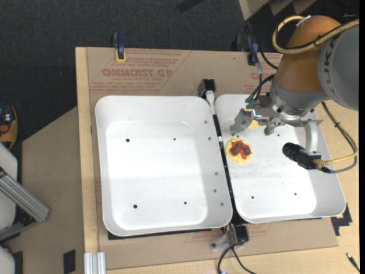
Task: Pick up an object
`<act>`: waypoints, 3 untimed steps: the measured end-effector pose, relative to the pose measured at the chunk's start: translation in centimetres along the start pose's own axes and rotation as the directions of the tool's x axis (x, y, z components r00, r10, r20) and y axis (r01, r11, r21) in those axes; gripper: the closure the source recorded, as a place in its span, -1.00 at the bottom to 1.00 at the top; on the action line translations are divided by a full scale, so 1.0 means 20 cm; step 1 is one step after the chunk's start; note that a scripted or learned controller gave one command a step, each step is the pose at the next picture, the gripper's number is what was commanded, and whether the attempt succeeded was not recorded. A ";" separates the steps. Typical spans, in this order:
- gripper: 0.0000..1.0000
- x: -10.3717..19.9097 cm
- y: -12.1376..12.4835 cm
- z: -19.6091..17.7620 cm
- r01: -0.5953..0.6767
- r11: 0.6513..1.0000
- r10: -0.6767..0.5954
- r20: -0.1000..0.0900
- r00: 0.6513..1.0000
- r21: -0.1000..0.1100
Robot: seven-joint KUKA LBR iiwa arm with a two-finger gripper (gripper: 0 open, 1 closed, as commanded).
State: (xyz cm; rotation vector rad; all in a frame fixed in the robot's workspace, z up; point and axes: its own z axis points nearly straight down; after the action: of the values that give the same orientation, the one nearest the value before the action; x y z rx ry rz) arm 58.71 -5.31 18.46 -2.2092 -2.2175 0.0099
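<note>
Table point(142, 67): brown board carrying two shallow white bins side by side.
Left bin point(159, 164): white floor with a few dark dots.
Right bin point(285, 193): holds the one object to pick.
Arm point(311, 50): reaches in from the right, wrist over the right bin's far end.
Gripper point(242, 124): hangs just above and beside the object; fingers look spread, nothing between them.
Object point(239, 150): small round yellow piece with red topping, lying on the right bin's floor near the divider.
Progress: judged early; grasp and lift both remain.
</note>
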 end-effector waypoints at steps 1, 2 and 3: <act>-1.00 0.57 0.15 0.00 0.008 1.000 -0.008 0.000 1.000 -0.016; -1.00 0.99 0.15 -0.18 0.005 1.000 -0.005 0.002 1.000 -0.019; -1.00 0.61 0.01 -0.54 -0.010 1.000 0.010 0.004 1.000 -0.019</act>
State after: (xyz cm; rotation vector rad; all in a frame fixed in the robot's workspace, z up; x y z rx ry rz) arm 59.02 6.85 29.28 -2.2326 -2.2179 -0.0063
